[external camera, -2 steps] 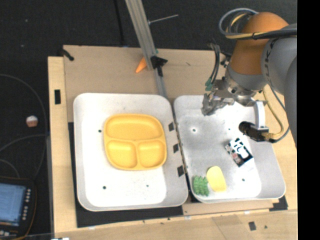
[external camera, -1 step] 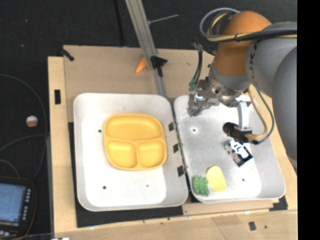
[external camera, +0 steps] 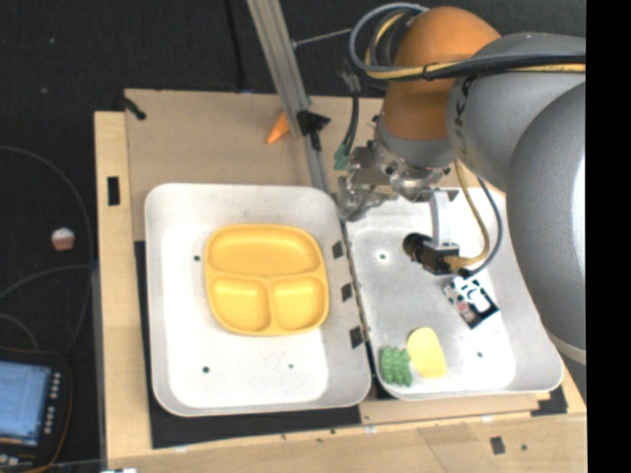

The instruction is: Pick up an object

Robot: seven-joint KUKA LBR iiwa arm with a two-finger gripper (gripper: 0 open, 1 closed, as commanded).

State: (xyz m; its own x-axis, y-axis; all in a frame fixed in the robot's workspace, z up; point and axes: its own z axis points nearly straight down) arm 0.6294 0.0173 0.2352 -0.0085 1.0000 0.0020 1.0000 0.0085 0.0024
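While reaching in from the right, hangs low over the far-left corner of the right bin (external camera: 513,368): grey arm (external camera: 532,146) with its orange band, gripper (external camera: 357,197) just beside the wall shared by both bins. Cannot tell whether the claw is spread or pressed together; hidden under the wrist and cables. Nothing seen pinched.

Lying in the right bin, near edge: green lump (external camera: 396,365) touching or just beside a pale yellow piece (external camera: 427,353). A little farther and to the right, apart from both: small black-and-white block (external camera: 471,301), white marks on a black face, too small to read.

Sitting in the middle of the left bin (external camera: 177,363): yellow divided plate (external camera: 266,279), one long compartment far, two smaller ones near; no label visible.

On the bench (external camera: 197,136) beyond the bins: small orange piece (external camera: 278,128) beside a slanting metal rail (external camera: 281,57). Off the bench, near left: lit bluish screen (external camera: 28,402), text unreadable.
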